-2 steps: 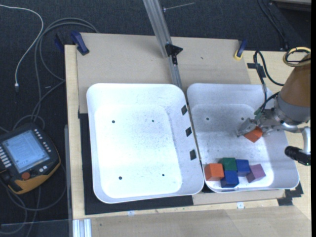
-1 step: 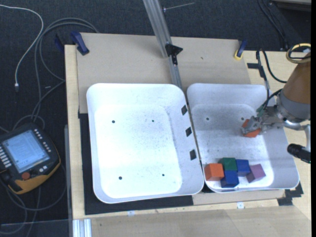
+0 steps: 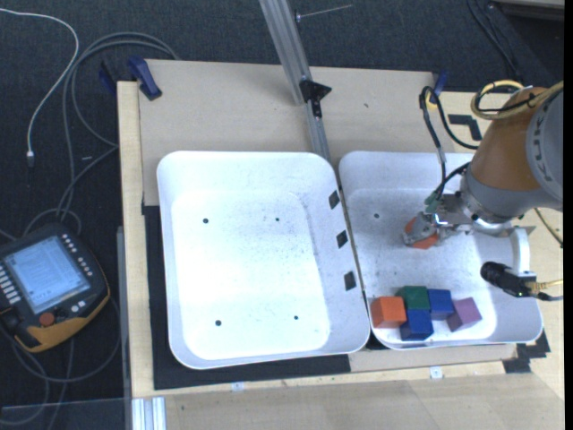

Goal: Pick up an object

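The jaws (image 3: 428, 227) are low in the right bin (image 3: 376, 186), in its upper middle part, and an orange-red object (image 3: 417, 233) shows at their tip. It looks to be between the fingers, but the fingers themselves are too small and too much hidden to tell if they are apart or together, so I cannot tell if they really clamp it.

I count five blocks in the right bin, all crowded at its near edge and touching or almost touching each other: one orange block (image 3: 388, 311) at the left, one green block (image 3: 414, 296) just beside it, two blue blocks, one (image 3: 440, 302) to the right of the green and one (image 3: 416, 325) in front of it, and one purple block (image 3: 466, 313) at the right end. This group lies well apart from the jaws, nearer to the camera. With the orange-red object, the bin carries six things.

There are two white bins side by side on the surface (image 3: 233, 97). The left bin (image 3: 179, 177) is bigger in the view. A metal pole (image 3: 288, 38) comes down slanted from the top and ends between the two bins. On the dark floor at the left lies a handheld control pad (image 3: 45, 280) with grey cables (image 3: 54, 70).

The arm (image 3: 515, 164) comes in from the right, bent down over the right bin, with the orange band above the wrist and cables around it.
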`<state>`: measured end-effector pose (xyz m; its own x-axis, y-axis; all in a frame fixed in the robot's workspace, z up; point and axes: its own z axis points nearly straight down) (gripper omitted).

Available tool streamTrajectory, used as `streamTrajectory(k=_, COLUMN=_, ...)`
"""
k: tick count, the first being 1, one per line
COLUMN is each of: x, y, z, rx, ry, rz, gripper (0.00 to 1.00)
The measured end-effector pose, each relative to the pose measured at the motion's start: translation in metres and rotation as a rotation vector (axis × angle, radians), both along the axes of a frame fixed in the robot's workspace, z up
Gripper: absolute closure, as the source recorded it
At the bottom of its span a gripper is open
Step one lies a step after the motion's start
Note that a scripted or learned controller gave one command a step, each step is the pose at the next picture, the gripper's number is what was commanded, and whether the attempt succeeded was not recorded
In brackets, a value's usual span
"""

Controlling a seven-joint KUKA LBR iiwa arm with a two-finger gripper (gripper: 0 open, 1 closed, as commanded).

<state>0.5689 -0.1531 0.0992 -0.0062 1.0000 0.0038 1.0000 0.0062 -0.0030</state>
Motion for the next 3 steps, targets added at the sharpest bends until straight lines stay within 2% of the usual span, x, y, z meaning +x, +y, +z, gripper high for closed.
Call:
streamTrajectory(k=1, x=0.025, y=0.055, z=0.073, rx=-0.002, ry=-0.011, rz=0.001, gripper=1.0)
streamTrajectory(k=2, x=0.061, y=0.122, z=0.103, rx=-0.001, ry=-0.01, rz=0.003, gripper=1.0)
streamTrajectory(k=3, x=-0.031, y=0.202, z=0.1, rx=0.001, ry=0.006, rz=0.002, gripper=1.0)
